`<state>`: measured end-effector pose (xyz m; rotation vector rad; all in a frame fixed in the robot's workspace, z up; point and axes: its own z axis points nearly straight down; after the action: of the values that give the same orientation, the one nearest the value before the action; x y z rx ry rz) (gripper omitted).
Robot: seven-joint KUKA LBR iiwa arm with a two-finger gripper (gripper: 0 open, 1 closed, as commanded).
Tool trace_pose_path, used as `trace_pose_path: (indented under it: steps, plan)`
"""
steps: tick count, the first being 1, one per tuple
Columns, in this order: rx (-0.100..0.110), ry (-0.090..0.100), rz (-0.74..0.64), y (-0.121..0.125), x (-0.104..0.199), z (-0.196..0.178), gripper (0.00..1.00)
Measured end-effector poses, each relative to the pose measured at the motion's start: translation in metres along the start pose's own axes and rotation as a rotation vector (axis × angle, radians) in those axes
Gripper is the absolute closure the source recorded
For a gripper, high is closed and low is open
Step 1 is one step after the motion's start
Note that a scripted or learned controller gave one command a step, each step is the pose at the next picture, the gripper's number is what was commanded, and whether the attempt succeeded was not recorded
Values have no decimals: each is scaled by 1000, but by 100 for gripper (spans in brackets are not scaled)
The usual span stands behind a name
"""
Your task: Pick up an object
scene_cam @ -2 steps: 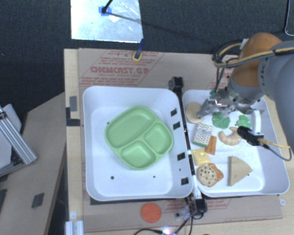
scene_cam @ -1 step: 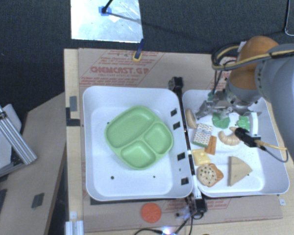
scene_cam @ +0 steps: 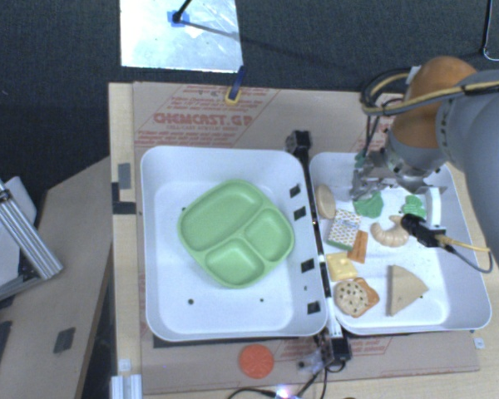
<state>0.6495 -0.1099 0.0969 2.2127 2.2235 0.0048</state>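
Your pincer [scene_cam: 368, 185] sits low in the right bin [scene_cam: 461, 306], touching a green piece [scene_cam: 369, 205] just below it; you cannot tell its state. A croissant [scene_cam: 389, 234] lies near, below-right.

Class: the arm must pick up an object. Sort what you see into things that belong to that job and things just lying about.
Belongs to the job:
gripper
green food piece below it
croissant
cracker
bread wedge
right bin

Just lying about:
green divided plate
left bin
orange disc
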Motion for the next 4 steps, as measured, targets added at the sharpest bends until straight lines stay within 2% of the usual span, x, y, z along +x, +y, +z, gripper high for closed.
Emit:
trace_pose_path:
  steps: [1, 2, 3, 4]
  plan:
    - [0, 0, 4, 1, -7, -46, 100]
    - [-2, 1, -2, 2, 4, -100, 100]
    - [1, 1, -2, 3, 4, -130, 100]
    - [5, 2, -4, -30, 46, -140, 100]
